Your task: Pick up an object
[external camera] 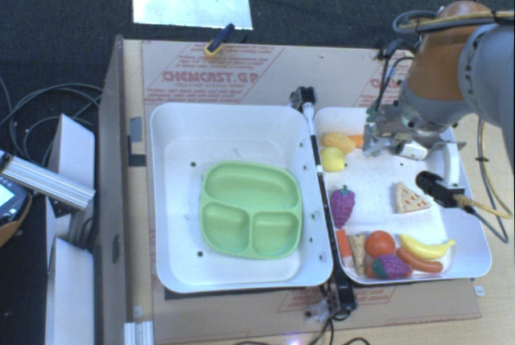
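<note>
The right bin (471, 211) holds toy food. A yellow lemon (332, 160) and a yellow-orange piece (341, 141) lie at its far left, with purple grapes (343, 205) below them. A pizza slice (410, 199) lies in the middle. Along the near edge lie a red tomato (380, 242), a banana (427, 247), a sausage (418, 261), a second grape bunch (392, 266) and a carrot stick (344, 244). My gripper (378, 141) hangs over the bin's far part, just right of the yellow-orange piece. I see nothing held in it.
The left bin (173, 174) holds a green divided plate (251, 209). A black divider rail (315, 166) runs between the bins. The arm's grey wrist and orange band (438, 66) lean in from the right, with cables and a black part (438, 189) over the right bin.
</note>
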You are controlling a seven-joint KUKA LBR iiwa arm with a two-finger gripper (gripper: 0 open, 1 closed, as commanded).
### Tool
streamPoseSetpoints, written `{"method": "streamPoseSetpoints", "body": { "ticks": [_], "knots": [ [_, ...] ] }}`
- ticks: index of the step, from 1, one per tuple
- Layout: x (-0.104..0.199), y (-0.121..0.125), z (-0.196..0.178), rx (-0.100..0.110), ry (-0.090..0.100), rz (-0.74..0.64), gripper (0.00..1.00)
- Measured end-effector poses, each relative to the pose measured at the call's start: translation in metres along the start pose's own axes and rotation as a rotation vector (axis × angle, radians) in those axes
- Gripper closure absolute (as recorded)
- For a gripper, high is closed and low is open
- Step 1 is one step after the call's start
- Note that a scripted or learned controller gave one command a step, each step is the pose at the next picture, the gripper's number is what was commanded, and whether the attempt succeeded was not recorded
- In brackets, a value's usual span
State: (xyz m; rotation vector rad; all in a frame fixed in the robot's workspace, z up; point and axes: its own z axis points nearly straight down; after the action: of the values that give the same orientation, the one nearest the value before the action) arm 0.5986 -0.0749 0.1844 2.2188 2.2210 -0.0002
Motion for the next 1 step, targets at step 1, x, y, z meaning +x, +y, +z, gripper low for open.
{"method": "streamPoseSetpoints", "body": {
  "ticks": [1],
  "knots": [
    [0.0653,-0.0097,0.0000,0.001,0.003,-0.004,1.00]
  ]
}}
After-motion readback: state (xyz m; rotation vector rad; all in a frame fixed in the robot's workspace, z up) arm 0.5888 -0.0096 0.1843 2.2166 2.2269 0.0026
